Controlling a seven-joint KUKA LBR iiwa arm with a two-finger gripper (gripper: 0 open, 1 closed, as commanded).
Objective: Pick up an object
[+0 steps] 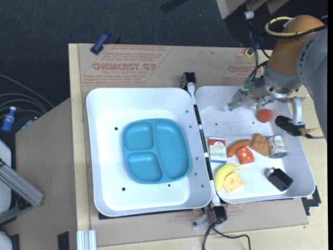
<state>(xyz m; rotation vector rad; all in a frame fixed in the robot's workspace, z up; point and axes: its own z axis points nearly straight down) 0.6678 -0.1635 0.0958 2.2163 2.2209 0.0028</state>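
Red ball-ish toy (265,115), probably tomato, sits at far side of right bin (302,186), just below hand (258,99). Looks light, hard plastic, smooth and round, so likely to squirt out unless pinched across its middle. Hand state: honestly can't tell, too small and dark. Nearby: small can (277,146), bread-like piece (259,144), banana (225,173), cheese wedge (234,182), black block (280,179). Blue divided plate (155,150) in left bin (99,139).

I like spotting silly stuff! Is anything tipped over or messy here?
Slightly: the small silver can in the right white bin lies on its side, among toy foods heaped together. The blue divided plate sits neatly in the left white bin.
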